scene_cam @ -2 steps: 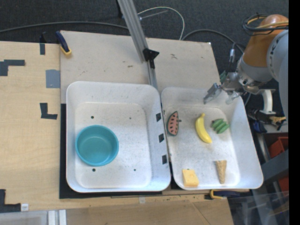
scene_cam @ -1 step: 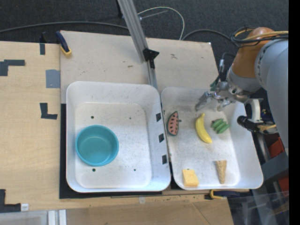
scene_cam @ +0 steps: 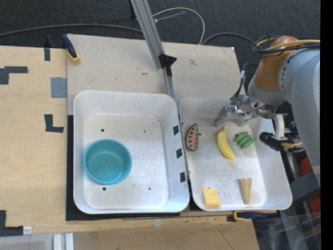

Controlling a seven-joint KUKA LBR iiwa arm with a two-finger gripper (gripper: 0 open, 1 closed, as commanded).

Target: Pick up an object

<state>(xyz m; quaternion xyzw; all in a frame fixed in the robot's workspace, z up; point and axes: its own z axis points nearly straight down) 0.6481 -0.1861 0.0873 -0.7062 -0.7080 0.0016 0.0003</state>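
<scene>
tool [scene_cam: 232, 113] low over right bin [scene_cam: 270, 199], grip state unclear, cannot tell. banana [scene_cam: 225, 144] lies just below it, beside green pod [scene_cam: 243, 139]. likely light, stiff, smooth plastic; pinch across mid-curve.

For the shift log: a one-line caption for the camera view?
Hand above right white bin near curved yellow banana; round teal bowl in left bin.

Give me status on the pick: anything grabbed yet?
Nothing looks lifted. The tool sits low over the back of the right bin, just above the banana and green vegetable, nothing visibly held. Watermelon slice, cheese and cone lie flat. Grasp and lift remain.
</scene>
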